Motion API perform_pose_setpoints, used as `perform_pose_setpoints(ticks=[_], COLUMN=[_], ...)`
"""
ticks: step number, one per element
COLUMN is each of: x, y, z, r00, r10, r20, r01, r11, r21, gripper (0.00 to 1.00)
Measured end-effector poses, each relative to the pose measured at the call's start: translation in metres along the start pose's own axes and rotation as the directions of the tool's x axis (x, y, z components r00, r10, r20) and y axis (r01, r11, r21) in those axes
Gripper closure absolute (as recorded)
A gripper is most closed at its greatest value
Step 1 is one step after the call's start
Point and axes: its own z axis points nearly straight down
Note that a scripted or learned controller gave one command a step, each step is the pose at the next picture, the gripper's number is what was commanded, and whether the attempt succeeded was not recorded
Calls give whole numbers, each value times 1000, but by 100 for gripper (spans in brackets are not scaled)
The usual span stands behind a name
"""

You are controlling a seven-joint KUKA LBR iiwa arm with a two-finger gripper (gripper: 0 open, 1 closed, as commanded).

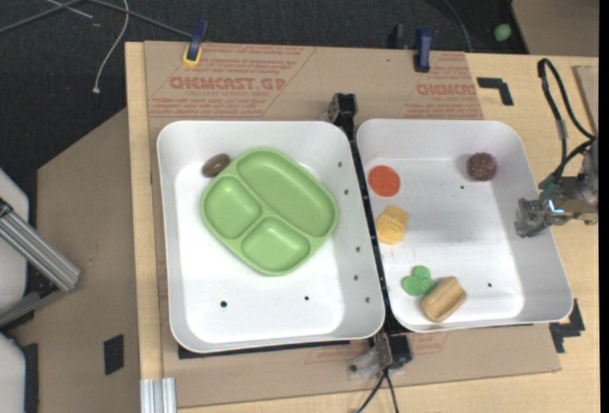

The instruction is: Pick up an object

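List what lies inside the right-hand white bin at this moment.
The right bin holds five small items: an orange disc, a yellow piece, a green piece touching a tan bread-like roll, and a dark purple round item. Whatever sits under them is covered.

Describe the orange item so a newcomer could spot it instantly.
Look in the right bin, along its left wall near the top. The orange disc lies there, just above the yellow piece. It is the only flat, round, orange-red thing among them.

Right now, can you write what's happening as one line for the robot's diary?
gripper: over right bin's right rim, holding nothing | right bin: five small items | left bin: green tray, brown item
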Motion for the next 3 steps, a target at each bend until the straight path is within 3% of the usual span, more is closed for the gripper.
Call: perform_pose_setpoints(ticks=[1, 3], x=[1, -15], y=[3, 12], z=[-7, 105], r00=[1000, 1000], r10=[-5, -3], r20=[4, 1], r01=[5, 3], r11=[1000, 1000], r21=[-13, -8], gripper=[0, 0])
